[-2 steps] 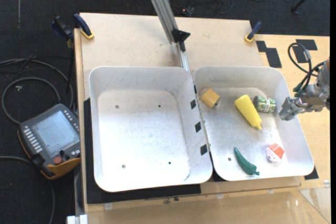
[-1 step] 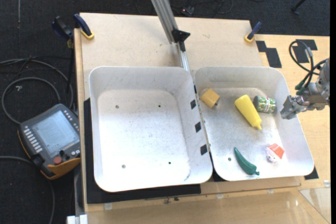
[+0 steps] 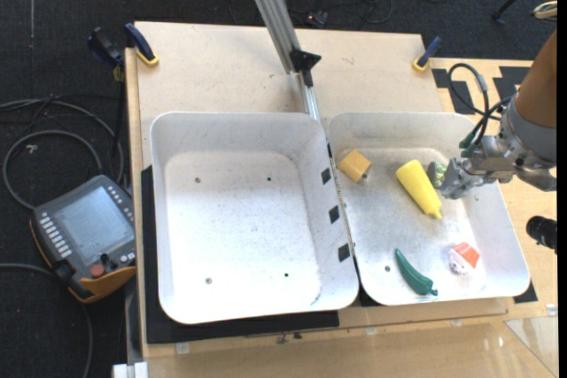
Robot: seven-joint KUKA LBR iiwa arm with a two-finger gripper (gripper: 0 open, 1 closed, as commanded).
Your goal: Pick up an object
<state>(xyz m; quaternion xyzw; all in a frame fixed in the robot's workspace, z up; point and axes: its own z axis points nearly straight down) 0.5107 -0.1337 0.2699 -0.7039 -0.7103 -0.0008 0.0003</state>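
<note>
Reaching in from the right, the gripper (image 3: 450, 179) hangs low over the right bin (image 3: 505, 230), just right of the yellow object (image 3: 417, 186); its opening cannot be told, and nothing visibly sits in it.

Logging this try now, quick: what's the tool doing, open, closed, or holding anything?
Tool: cannot be told whether open or closed. It sits in the right bin, beside the upper end of the yellow object; nothing seen held in it.
</note>
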